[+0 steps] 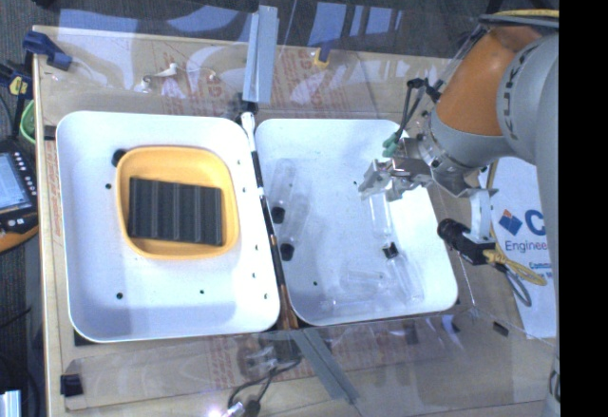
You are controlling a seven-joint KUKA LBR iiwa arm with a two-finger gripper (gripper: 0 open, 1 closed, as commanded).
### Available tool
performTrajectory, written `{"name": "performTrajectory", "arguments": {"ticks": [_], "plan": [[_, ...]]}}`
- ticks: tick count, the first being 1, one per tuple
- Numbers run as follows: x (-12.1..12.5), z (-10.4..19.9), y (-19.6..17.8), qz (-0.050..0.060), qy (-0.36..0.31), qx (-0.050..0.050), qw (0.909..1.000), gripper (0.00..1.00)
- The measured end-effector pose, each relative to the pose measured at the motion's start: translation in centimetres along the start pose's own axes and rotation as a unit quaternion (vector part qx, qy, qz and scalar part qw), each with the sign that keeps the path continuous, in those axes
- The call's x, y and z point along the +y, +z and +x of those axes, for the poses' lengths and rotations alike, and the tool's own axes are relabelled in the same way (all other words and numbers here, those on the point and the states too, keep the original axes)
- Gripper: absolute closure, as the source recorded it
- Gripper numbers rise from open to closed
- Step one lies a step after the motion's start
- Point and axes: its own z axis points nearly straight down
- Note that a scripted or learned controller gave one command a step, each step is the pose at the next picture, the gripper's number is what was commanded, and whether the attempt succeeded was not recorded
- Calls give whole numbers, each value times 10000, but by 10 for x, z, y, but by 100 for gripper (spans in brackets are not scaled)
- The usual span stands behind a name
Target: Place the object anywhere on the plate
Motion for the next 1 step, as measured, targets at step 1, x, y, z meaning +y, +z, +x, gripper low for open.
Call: {"name": "performTrajectory", "arguments": {"ticks": [1], "plan": [[-6, 105, 1, 15, -928, 6, 9957, 100]]}}
